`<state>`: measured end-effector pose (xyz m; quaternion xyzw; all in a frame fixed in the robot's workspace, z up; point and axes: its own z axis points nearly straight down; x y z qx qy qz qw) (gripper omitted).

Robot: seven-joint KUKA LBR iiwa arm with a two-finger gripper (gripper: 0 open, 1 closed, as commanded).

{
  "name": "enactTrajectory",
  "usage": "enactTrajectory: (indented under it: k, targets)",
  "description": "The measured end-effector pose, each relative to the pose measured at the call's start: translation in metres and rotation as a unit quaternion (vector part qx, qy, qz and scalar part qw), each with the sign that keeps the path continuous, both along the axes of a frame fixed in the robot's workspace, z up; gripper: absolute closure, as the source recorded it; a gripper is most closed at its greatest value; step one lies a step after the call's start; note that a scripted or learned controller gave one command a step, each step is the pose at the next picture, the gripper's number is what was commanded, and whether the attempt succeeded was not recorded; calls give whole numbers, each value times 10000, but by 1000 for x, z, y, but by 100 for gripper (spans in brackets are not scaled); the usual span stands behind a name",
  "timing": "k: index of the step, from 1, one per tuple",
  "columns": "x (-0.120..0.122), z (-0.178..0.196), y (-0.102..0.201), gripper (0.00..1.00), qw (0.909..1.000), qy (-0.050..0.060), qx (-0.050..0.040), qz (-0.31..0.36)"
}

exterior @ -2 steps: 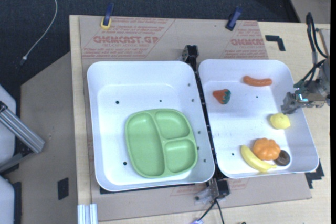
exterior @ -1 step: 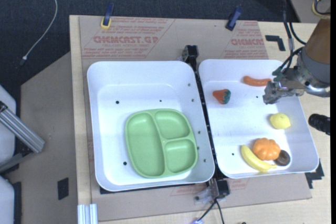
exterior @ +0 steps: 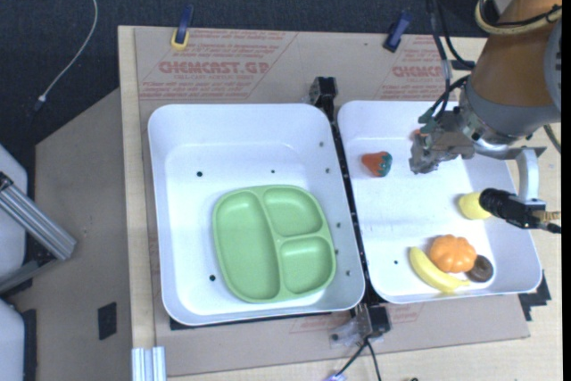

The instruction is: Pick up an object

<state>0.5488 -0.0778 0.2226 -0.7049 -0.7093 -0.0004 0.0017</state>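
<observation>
White right bin (exterior: 393,219), tool (exterior: 426,158) beside strawberry (exterior: 376,163), open floor mid-bin

Red strawberry (exterior: 376,163), yellow lemon (exterior: 471,205), orange pumpkin (exterior: 452,253), yellow banana (exterior: 433,271), all in right bin (exterior: 384,277)

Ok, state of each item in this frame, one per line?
Gripper: above the right bin, holding nothing visible.
Strawberry: lying loose, left of the gripper.
Banana: lying against the orange pumpkin.
Green divided plate: flat in the left bin.
</observation>
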Motion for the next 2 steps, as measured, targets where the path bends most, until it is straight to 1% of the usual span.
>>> enactTrajectory:
  k: [1,2]
  targets:
    - [21,10,47,100,10000,-16,-16,-25]
    - [33,2,104,100,10000,-18,-11,-3]
